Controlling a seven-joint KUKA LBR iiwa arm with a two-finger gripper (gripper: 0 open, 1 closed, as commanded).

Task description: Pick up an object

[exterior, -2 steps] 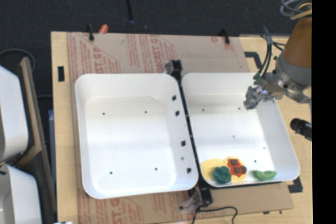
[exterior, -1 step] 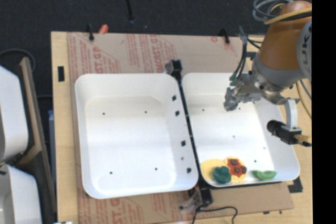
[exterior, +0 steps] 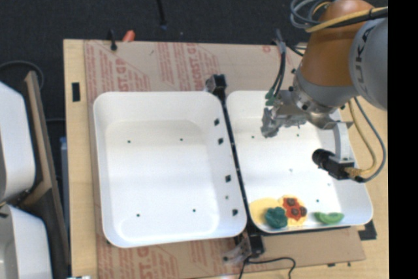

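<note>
While jaws (exterior: 270, 122) hang over far part of right bin (exterior: 307, 160), you cannot tell whether they stand apart or together. Objects lie well apart from jaws, along bin's near edge: yellow piece (exterior: 261, 209), dark green lump (exterior: 275, 218) touching it, orange-red toy (exterior: 293, 207) just beside, bright green piece (exterior: 328, 217) nearer right corner. Left bin (exterior: 157, 170) sits beside it on worktop (exterior: 78, 140).

Objects (exterior: 287, 212) in right bin (exterior: 261, 108) — near edge.
</note>
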